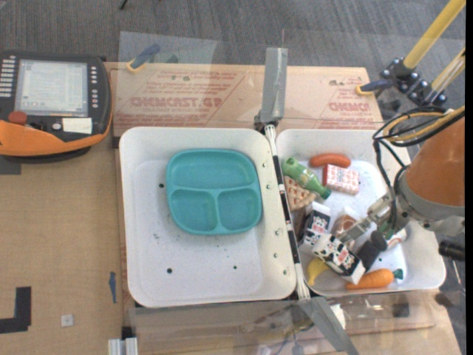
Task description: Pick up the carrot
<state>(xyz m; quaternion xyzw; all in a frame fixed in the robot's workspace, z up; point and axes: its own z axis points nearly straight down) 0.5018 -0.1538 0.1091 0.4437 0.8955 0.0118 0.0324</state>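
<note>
Small orange toy carrot [375, 278] with a green stub at its right-hand end, lying flat and lengthwise along the near wall of the right white shallow bin [436, 276], towards that bin's front right corner; looks like hollow moulded plastic, so likely light, stiff, smooth and a bit slippery, tapered and round so it could roll or squirt out of a pinch, not fragile. Best hold judged: across the thicker orange mid-body, jaws closing over its short axis, coming straight down, since the bin wall is just beside it and leaves little room on that side. Left end is crowded: black-and-white cow-patterned small carton [334, 254] and yellow toy banana [316, 271] sit close by. Grey two-finger gripper [367, 231] hangs just above and behind the carrot, over the clutter, not on it; cannot tell if the claw is spread or pressed together, nothing seen held. Further back in the same bin: green toy bottle [307, 177], red toy sausage [329, 160], red-and-white small box [341, 178]. Left white bin [133, 198] bears a teal three-compartment plastic plate [214, 170]
</note>
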